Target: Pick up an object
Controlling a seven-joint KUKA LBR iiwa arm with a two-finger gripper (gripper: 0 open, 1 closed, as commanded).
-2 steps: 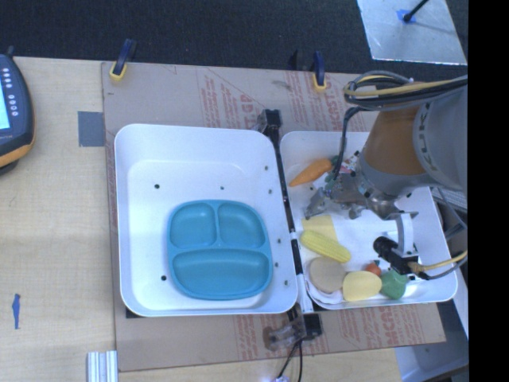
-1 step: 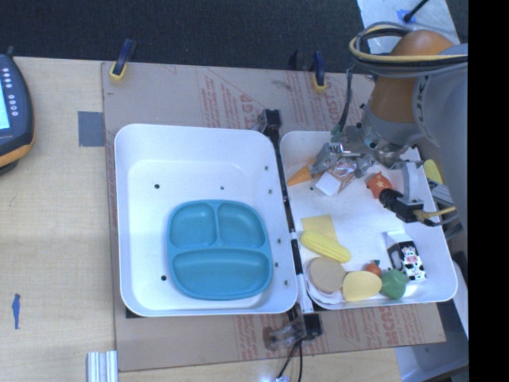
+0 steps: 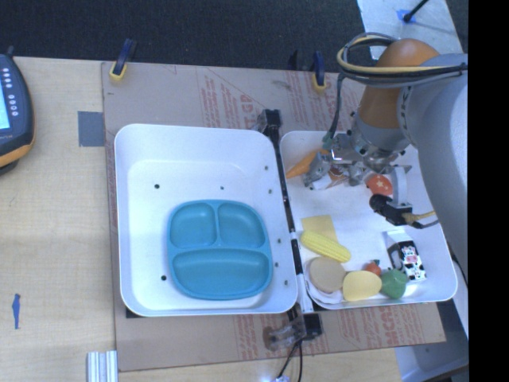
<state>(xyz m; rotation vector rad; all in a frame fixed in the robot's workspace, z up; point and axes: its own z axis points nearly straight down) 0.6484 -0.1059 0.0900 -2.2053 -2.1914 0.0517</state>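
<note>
While the arm reaches in from the right, we read the worktop [image 3: 56, 237] from its left edge: a handheld control unit [image 3: 12, 106] lies at the far left, well apart from the bins. Next comes the left bin [image 3: 143, 153], which holds a blue divided plate [image 3: 219, 249] lying flat toward its near side.

The right bin [image 3: 433, 281] carries the pickable things. We see a yellow corn cob [image 3: 324, 247] resting on a pale yellow block [image 3: 318, 226], and along the near wall a tan round piece [image 3: 324, 274], a yellow lump [image 3: 362, 285] and a green piece [image 3: 394, 283] crowded together. An orange carrot-like piece [image 3: 302, 165] lies at the far left corner, and a red piece [image 3: 380, 185] sits further right.

The end effector [image 3: 343, 165] hangs low over the bin's far end, between the carrot and the red piece, so we judge it is going for something there. We cannot tell how it is set, nor whether it holds anything.
</note>
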